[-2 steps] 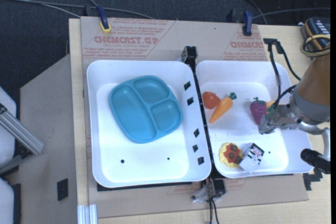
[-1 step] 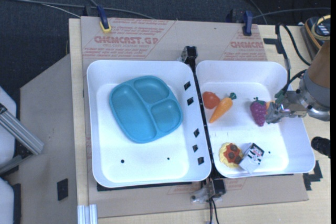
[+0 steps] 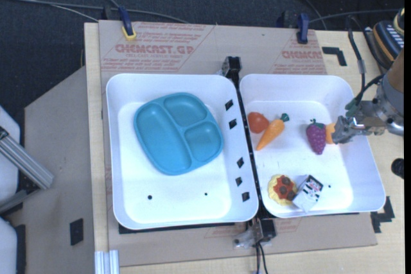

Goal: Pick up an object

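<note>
Camera view: grapes (image 3: pixel 315 137) just beside gripper (image 3: pixel 342 131).

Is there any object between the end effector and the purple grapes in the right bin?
Nothing stands between them. The end effector sits just right of the purple grapes, with a small orange piece at its tip beside them. The carrot lies further left.

Arm (image 3: pixel 393 83): grey metal housing, rounded segments, partly cropped. Orange band (image 3: pixel 387 35) with dark trim above the wrist. Black cable (image 3: pixel 357 54) looped alongside. Gripper (image 3: pixel 343 129): grey and silver block, small dark fittings; detail blurred.
</note>
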{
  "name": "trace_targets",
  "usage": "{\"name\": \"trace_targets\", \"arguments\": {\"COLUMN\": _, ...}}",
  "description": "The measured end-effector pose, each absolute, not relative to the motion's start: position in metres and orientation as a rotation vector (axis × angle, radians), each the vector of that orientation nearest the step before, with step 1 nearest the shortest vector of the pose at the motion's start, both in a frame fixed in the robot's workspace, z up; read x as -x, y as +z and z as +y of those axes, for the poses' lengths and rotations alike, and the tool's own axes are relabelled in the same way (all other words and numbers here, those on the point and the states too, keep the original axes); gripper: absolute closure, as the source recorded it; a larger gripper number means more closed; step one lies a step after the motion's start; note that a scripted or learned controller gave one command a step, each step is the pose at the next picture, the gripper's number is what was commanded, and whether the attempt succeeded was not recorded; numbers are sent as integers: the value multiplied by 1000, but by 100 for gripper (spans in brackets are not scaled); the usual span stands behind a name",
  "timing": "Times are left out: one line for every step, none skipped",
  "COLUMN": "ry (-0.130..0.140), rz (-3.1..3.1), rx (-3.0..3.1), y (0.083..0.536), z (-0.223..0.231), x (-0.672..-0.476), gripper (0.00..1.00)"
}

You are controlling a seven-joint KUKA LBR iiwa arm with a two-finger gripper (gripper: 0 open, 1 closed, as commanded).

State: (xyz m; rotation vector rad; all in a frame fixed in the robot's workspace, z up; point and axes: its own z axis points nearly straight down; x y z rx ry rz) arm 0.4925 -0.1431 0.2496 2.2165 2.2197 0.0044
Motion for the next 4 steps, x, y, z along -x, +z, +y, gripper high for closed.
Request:
{"name": "trace_targets", "arguments": {"ry": 5, "rz": 2229, "rx": -2213, "y": 256, "z": -88, "x": -505, "gripper": 100}}
{"name": "trace_targets", "arguments": {"ry": 4, "rz": 2229, "rx": -2215, "y": 257, "z": -42, "x": -518, "gripper": 100}}
{"name": "trace_targets", "arguments": {"ry": 4, "rz": 2230, "rx": -2215, "y": 258, "z": 11, "x": -520, "gripper": 100}}
{"name": "trace_targets", "arguments": {"ry": 4, "rz": 2229, "rx": -2215, "y": 259, "z": 63, "x": -529, "gripper": 100}}
